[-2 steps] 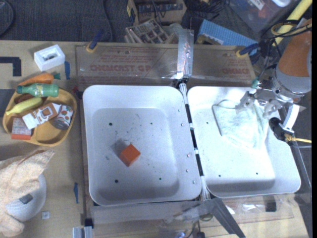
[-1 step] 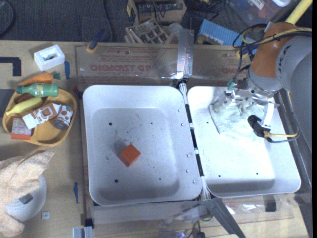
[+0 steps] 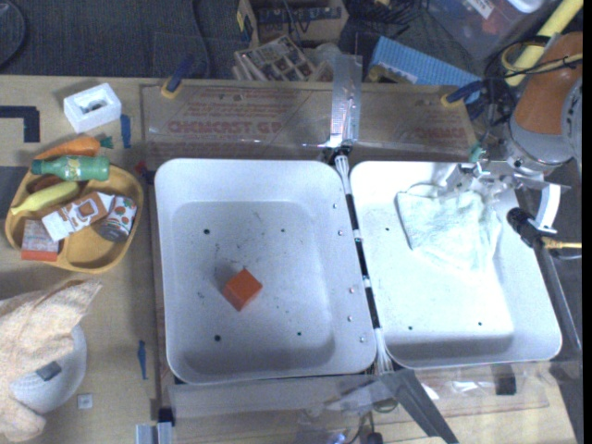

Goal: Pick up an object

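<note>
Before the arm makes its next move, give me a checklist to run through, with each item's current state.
1. Target in reach: a white cloth lies in the right bin, under the gripper. Ok.
2. Cloth actually gripped: it hangs close to the gripper, but contact is blurred. Cannot tell.
3. Other candidate: an orange block sits alone on the floor of the left bin, apart from the walls. Ok.
4. Arm over the correct bin: the gripper is at the right bin's far edge. Ok.
5. Cloth flat: it is bunched and rumpled. Not ok.
</note>
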You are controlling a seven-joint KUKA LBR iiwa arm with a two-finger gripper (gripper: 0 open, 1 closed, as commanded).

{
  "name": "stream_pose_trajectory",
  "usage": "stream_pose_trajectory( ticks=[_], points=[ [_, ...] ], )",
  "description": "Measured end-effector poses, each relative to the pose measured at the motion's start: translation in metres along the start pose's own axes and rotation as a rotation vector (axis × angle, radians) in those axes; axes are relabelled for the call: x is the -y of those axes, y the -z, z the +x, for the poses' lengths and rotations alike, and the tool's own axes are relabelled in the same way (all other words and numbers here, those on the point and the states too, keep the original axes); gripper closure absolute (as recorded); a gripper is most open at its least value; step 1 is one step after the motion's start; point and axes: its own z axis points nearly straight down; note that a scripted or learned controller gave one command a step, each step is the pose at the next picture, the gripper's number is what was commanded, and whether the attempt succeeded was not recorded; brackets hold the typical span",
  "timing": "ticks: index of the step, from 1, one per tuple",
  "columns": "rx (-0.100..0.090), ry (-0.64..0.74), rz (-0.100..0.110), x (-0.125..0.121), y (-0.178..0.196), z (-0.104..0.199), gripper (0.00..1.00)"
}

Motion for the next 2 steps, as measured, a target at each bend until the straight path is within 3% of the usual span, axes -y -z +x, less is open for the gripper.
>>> stream_pose_trajectory(
  ticks=[1,2],
  points=[
    [0.004,0.207,-0.006,0.000,-0.022,0.074,0.00],
    [0.005,0.283,-0.003,0.002,-0.022,0.113,0.00]
  ],
)
